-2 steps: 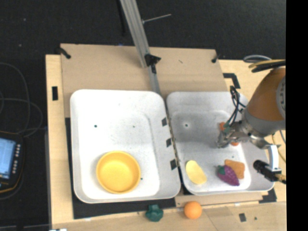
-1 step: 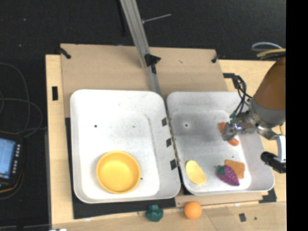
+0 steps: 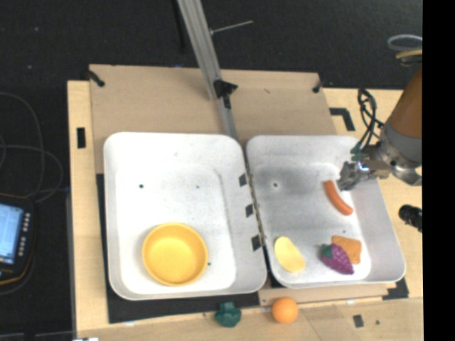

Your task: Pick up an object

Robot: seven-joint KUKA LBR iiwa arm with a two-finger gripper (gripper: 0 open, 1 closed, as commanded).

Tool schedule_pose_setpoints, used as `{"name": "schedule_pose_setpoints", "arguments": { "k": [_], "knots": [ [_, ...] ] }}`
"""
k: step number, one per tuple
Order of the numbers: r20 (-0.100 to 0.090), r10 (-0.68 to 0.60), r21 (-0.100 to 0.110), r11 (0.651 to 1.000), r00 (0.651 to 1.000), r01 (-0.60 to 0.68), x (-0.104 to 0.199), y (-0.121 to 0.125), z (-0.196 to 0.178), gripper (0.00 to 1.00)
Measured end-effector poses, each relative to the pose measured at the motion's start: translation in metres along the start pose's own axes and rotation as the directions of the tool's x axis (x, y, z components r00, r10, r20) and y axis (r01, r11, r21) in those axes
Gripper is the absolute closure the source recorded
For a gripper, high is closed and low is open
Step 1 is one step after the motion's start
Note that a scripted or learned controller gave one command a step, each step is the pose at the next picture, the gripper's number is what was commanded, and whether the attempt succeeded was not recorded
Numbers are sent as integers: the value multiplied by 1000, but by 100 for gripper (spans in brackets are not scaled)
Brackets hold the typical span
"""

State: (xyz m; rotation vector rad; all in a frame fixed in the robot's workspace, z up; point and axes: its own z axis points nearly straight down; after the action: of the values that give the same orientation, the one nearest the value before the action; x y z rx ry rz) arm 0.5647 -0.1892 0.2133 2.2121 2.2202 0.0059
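At the far left edge a dark handheld screen [image 3: 8, 236] lies off the bench, with black cables looping above it. The left bin [image 3: 170, 162] holds a single yellow bowl [image 3: 175, 253], round and shallow, sitting upright near the bin's front edge. A grey metal rail [image 3: 206, 55] runs down at a slant from the top of the view and ends at the seam between the two bins.

On the bare bench in front of the bins sit a small dark green piece [image 3: 228, 314] and, just right of it, an orange ball [image 3: 284, 310].

The right bin [image 3: 298, 162] holds four small things. A pale yellow, lemon-like piece [image 3: 289, 254] lies near its front left corner. Farther right, a purple bunch like grapes [image 3: 337, 258] lies touching an orange wedge [image 3: 348, 248] that sits just behind it. Behind these, near the bin's right side, lies a thin orange-red sausage-shaped piece [image 3: 338, 197], long and slightly curved, set at a slant with its upper end pointing towards the arm.

The gripper [image 3: 350, 175] hangs at the right side of this bin, its tip just beside the upper end of the sausage-shaped piece. Whether its jaws are spread or pressed together cannot be told, and nothing can be made out between them.
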Motion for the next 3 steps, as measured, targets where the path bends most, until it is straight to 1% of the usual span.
{"name": "schedule_pose_setpoints", "arguments": {
  "k": [1, 2, 3],
  "knots": [
    [1, 0, -1, 1000, 1000, 0, -10, 5, -60, 100],
    [-2, -2, 5, 1000, 1000, 2, 39, 3, -53, 100],
    [-3, -4, 5, 1000, 1000, 4, 94, 10, -59, 100]
  ]
}}
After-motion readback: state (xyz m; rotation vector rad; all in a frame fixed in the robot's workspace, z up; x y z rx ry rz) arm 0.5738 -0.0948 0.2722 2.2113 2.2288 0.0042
